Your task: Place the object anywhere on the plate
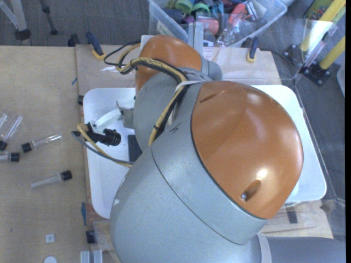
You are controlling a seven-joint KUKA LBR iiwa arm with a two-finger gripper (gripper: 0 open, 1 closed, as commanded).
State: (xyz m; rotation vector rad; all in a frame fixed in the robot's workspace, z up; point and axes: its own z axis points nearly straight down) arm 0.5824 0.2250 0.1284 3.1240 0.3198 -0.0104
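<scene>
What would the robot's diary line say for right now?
arm: bent low over white bin, covering most of it | gripper: hidden by arm | plate, object: cannot tell | clear tubes: lying on bench, left

Setting: robotics laboratory; plywood bench (38, 92) bearing shallow white bins (101, 201); large grey-and-orange industrial arm (219, 163) with exposed cabling (98, 138) reaching over them; clear plastic tub (164, 18) of assorted coloured test items behind; small capped vials (52, 178) scattered on the bench; grey carpet (71, 7) and tripod legs (16, 15) beyond.
</scene>
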